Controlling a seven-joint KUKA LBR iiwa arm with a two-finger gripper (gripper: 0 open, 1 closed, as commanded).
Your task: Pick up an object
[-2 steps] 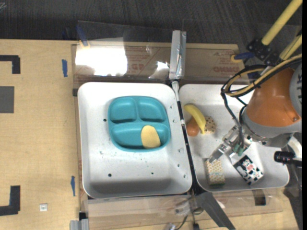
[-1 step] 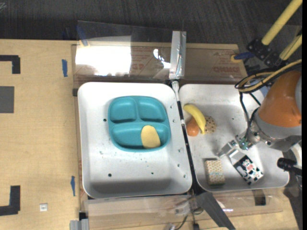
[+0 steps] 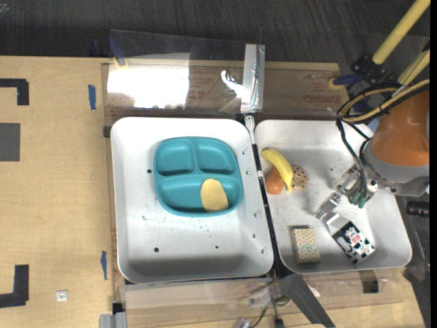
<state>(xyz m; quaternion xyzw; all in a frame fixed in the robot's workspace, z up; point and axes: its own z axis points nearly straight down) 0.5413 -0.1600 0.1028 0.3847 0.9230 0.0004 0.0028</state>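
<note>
Down at the front of the right white bin (image 3: 392, 210) lies a small tan box with a speckled top (image 3: 305, 243). Just beside it, to the right, sits a little black and white printed box (image 3: 355, 241). Both look light and stiff, with flat sides that would be easy to pinch. Taking one across its short sides looks best.

Farther back in the same bin is a yellow curved banana (image 3: 278, 165), touching a small orange ball-shaped thing (image 3: 273, 184). A small tan speckled lump (image 3: 298, 177) sits by them. The banana looks smooth and a bit slippery, so the middle looks like the best place to hold it.

The left white bin (image 3: 130, 183) holds a blue tray with sections (image 3: 179, 161), and a yellow egg-shaped thing (image 3: 214, 195) lies in one section.

The grey two-finger gripper (image 3: 336, 209) hangs low over the right bin, close above the black and white box. I cannot tell how it is set. It holds nothing that I can see.
</note>
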